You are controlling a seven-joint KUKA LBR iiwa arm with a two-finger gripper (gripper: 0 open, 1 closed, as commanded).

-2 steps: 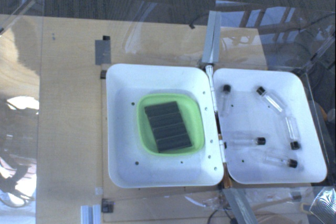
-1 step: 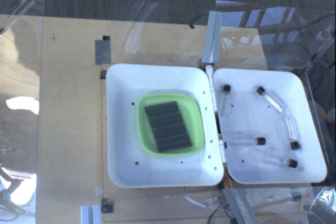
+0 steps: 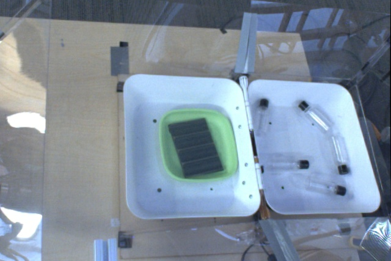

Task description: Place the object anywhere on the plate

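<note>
1. Two shallow white bins sat side by side on the pale wooden bench (image 3: 73, 150), their inner edges almost touching.
2. In the left bin (image 3: 140, 131) lay a lime-green plate (image 3: 167, 134), squarish with rounded corners, roughly in the middle of the bin floor.
3. The dark grey block (image 3: 195, 148), flat, rectangular and ribbed across its top, rested on the plate. It was turned slightly askew to the plate's sides and lay wholly inside the green rim, with green showing all round it.
4. The right bin (image 3: 287, 131) held five clear vials with black caps, all lying down and apart from one another:
   - one vial (image 3: 263, 113) near the bin's inner wall at the back;
   - a second vial (image 3: 314, 116) slanted towards the back right;
   - a third vial (image 3: 338, 153) along the right side;
   - a fourth vial (image 3: 287, 164) near the middle;
   - a fifth vial (image 3: 321, 187) at the front.
5. A grey metal bar (image 3: 247, 46) ran back from the joint between the bins.
6. As for the pincer, I could not tell whether it was open or closed; nothing was gripping the block.
</note>
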